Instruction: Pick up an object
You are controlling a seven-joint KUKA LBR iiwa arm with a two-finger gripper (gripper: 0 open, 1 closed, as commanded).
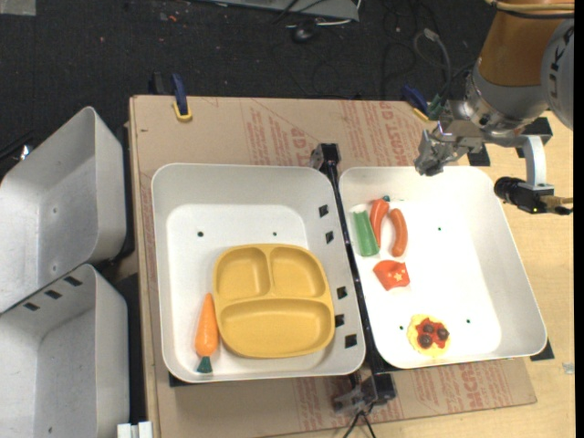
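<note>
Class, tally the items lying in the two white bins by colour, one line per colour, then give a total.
Yellow: 2, tray, pizza
Orange: 3, carrot, two sausages
Green: 1, stick
Red: 1, pepper piece
Total: 7

The arm (pixel 534 26) is cut off at the top right edge; the hand (pixel 431 160) looks blurred.

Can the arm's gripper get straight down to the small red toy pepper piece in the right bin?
Probably yes: the red pepper piece lies apart from its neighbours, uncovered, and the gripper hangs above the bin's far edge.
</note>
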